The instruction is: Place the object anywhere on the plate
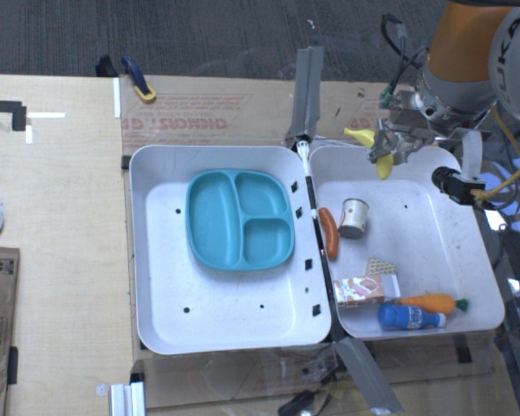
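A teal plate with three compartments lies in the left bin. My gripper hangs over the far left corner of the right bin, well to the right of the plate. It is shut on a yellow banana-like object. One yellow end sticks out to the left of the fingers and another end points down below them. The object is lifted above the bin floor.
On the right bin's floor lie a sausage, a small tin can, a snack box, a carrot and a blue bottle. A metal divider stands between the bins at the back.
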`<state>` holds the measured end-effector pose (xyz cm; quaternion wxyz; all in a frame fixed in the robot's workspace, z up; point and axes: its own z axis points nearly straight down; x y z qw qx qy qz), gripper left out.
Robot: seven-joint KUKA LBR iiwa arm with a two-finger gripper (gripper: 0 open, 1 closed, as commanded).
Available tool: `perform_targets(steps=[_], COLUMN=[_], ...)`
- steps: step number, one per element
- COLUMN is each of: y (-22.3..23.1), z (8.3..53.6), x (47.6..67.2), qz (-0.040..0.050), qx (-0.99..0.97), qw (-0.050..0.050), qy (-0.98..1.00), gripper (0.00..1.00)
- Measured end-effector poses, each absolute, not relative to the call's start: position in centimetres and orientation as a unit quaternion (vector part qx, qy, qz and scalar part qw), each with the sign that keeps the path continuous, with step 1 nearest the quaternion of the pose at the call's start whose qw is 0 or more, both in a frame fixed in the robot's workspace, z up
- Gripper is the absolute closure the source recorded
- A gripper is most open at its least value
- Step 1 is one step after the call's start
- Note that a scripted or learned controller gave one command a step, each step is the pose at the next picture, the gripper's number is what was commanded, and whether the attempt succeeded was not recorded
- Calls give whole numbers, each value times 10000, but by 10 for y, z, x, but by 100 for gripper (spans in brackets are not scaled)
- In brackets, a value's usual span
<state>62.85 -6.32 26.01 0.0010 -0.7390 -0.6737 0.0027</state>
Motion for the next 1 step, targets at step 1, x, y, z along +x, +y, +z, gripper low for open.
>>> perform_targets(steps=[1], y=[1], z=[189], x=[592], qz=[28], qx=[-7063], qw=[18], qy=[-7079], gripper=[100])
